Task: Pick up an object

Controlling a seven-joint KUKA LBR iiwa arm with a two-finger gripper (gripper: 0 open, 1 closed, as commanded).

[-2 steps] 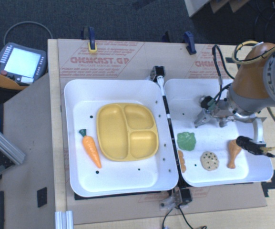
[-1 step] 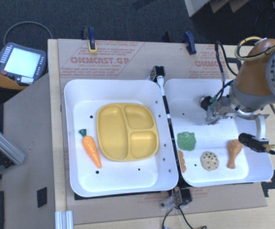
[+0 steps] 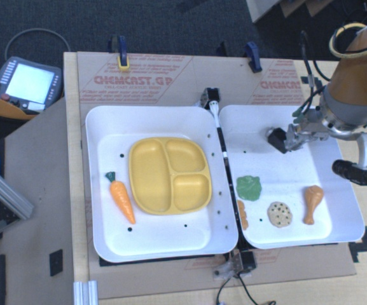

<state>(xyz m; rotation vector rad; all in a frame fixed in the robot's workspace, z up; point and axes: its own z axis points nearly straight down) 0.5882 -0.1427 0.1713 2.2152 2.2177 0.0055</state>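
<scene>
My gripper (image 3: 343,127) hangs over the far right part of the right bin (image 3: 259,122), under the grey arm with its orange band. Nearer the front of that bin lie a green leafy piece (image 3: 249,187), a round speckled cookie (image 3: 279,214) and a tan chicken drumstick (image 3: 311,203), all well below the gripper and apart from it. A small orange piece (image 3: 242,214) rests against the bin's left wall. Nothing shows in the gripper's grasp.
The left bin (image 3: 100,170) holds a yellow divided plate (image 3: 169,174) with an orange carrot (image 3: 121,199) lying beside it on the left. A black-handled tool (image 3: 212,100) sits on the rim between the bins. Blue clamps (image 3: 122,48) stand at the bench's far edge.
</scene>
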